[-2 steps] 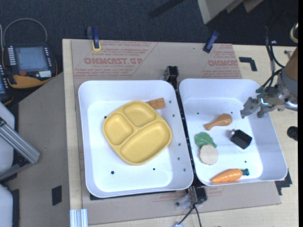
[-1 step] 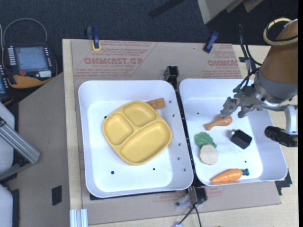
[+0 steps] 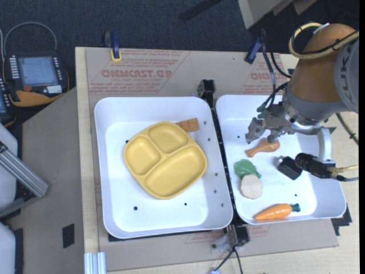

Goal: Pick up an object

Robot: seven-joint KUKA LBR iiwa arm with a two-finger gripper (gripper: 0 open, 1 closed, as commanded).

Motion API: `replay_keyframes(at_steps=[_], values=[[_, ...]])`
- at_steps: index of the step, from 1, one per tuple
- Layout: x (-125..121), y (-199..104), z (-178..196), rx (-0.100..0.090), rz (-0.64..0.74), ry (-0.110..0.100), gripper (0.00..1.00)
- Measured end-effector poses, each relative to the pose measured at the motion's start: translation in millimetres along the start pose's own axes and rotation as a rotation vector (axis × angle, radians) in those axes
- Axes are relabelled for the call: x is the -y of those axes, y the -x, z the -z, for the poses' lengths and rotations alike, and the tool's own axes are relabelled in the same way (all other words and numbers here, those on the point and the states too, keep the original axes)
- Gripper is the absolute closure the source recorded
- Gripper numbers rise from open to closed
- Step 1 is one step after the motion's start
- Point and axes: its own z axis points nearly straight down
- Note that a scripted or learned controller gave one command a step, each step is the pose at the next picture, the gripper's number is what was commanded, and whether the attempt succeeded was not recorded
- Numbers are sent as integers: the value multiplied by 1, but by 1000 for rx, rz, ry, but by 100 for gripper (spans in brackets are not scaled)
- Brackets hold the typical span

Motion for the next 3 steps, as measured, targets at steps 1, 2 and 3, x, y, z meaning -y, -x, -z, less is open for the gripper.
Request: replay_keyframes(at_steps=[1, 2, 3], values=[[6, -48, 13, 1, -2, 3, 100], [-1, -98, 10, 2, -2, 4, 100], [3, -147, 23, 2, -1, 5, 100]])
